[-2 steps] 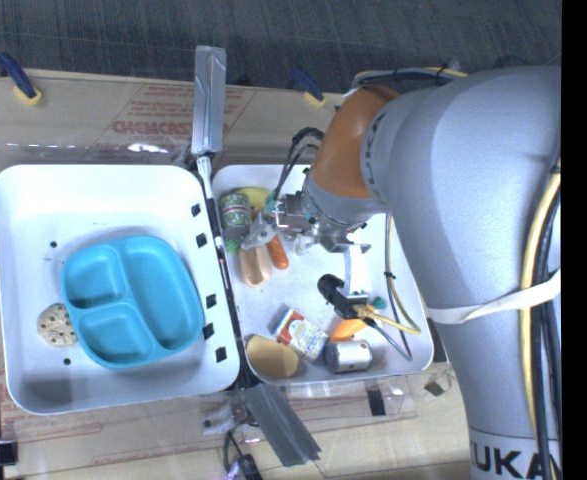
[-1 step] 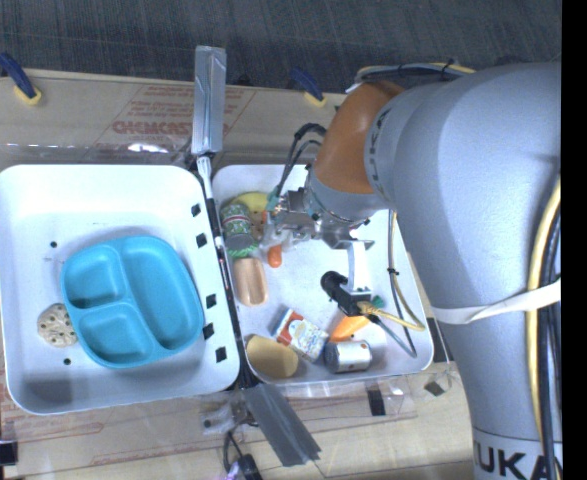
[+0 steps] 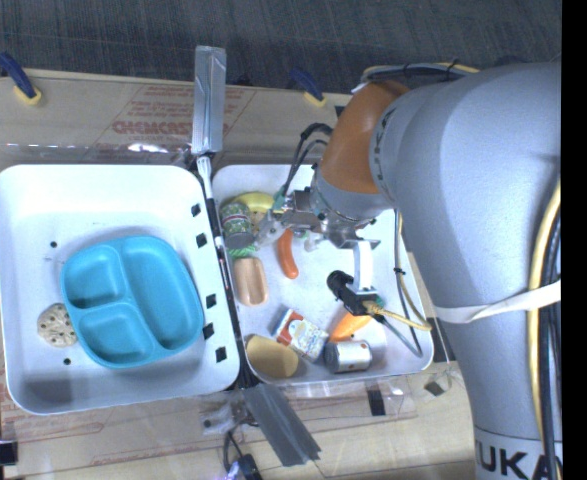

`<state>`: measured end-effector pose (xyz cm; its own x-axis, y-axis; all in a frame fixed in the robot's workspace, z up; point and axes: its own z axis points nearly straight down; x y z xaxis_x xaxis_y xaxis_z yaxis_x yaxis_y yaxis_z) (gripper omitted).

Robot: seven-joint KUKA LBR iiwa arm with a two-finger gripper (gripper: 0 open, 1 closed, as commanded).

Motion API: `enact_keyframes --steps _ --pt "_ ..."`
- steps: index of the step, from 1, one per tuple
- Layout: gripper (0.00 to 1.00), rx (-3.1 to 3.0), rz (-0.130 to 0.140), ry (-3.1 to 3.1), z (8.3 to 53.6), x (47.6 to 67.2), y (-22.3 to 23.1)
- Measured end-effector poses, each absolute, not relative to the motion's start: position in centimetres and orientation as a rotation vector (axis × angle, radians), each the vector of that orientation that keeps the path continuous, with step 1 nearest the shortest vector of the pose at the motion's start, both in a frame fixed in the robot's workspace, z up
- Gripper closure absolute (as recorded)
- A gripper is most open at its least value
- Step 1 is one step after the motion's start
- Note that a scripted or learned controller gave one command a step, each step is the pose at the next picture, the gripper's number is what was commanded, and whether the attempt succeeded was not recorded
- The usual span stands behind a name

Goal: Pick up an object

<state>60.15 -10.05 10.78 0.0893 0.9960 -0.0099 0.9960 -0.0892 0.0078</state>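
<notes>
Grey arm looms over the right bin, gripper just above a red sausage, seemingly lined up to grab it; whether its jaws are wide or narrow cannot be told.

An orange-red sausage is lying slantwise in the right bin. It is resting near the bin's far edge, beside a tan bread roll.

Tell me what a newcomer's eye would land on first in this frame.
The big grey arm with its orange band, reaching from the right over the right bin. Next, the bright blue divided plate in the left bin, then the food clutter under the arm, notably an orange-red sausage.
</notes>
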Motion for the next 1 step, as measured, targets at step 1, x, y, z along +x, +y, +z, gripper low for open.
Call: enact_keyframes --steps 1 --pt "1.0 2.306 0.001 2.123 11.71 60.2 -9.7"
